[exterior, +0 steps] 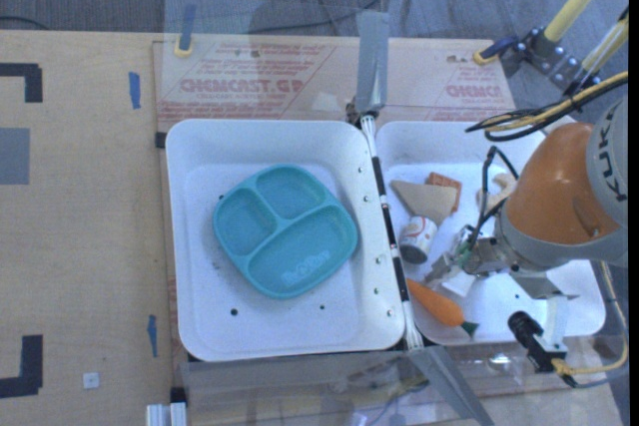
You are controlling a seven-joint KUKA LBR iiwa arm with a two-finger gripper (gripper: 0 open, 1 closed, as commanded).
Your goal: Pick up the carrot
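One carrot (436, 303) lies at seven o'clock, just beside the gripper (461, 254); finger state cannot be told. Two bins (190, 214).

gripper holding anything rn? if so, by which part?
Cannot be told. The gripper hangs low in the right bin, with the carrot lying on the bin floor just below it, apparently ungrasped.

Grey arm (559, 249) with a rounded orange band (559, 190), black cables (539, 115), dark lettering at its edge.
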